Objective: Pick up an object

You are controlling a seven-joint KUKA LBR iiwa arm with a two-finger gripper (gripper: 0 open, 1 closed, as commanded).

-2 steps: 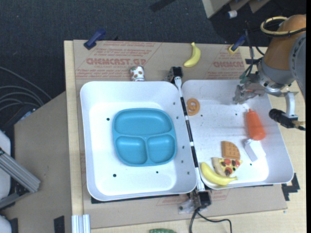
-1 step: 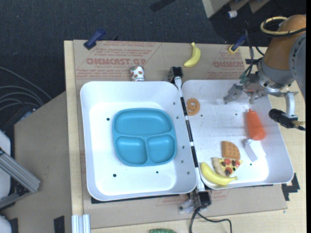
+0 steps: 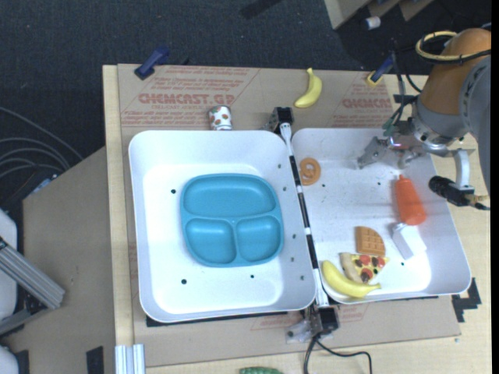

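Since nothing sits between the claw's fingers yet, the step in hand reads as approach and target pick. Nearest the camera, at 6 o'clock in the right bin point(image 3: 448, 275), a banana point(image 3: 347, 283) lies touching a pizza slice point(image 3: 365, 266), with a waffle-like piece point(image 3: 370, 241) just behind at 12 o'clock of them; that cluster is crowded, so a grasp there risks catching two things. A small grey block point(image 3: 403, 242) lies just at 3 o'clock of the waffle. Further back, an orange carrot-like piece point(image 3: 409, 201) lies alone near the bin's 3 o'clock side, long axis roughly 12-to-6: best candidate in my view, so close across its narrow width, centred, coming straight down. A small orange ring point(image 3: 309, 170) sits at the bin's 10 o'clock, close to the divider wall, which leaves poor finger clearance. The claw point(image 3: 382, 151) hangs over the bin's far part at 12 o'clock, fingers look spread, gripping nothing, near the carrot but apart from it. The left bin point(image 3: 156, 279) holds a blue divided tray point(image 3: 231, 217). Farthest, on the surface point(image 3: 187, 92) beyond the bins, a second banana point(image 3: 309, 90) and a small patterned cup point(image 3: 221, 118).
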